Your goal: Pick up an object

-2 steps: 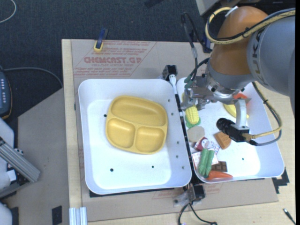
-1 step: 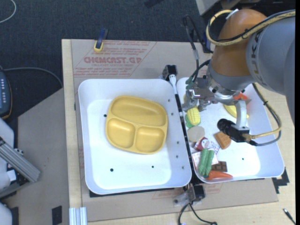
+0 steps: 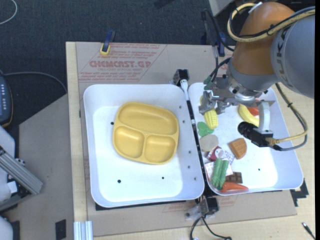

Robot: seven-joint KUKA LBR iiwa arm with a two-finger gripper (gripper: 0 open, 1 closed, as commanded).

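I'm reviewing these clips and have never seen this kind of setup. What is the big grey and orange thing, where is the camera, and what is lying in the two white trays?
It is a robot arm, reaching in from the right; one fixed camera looks down at a slant. Its gripper hangs low over the right bin, near a toy corn cob. I cannot tell whether it holds anything. That bin also has a banana, a green leafy piece, a brown bread-like piece and a carrot. The left bin holds a yellow divided plate.
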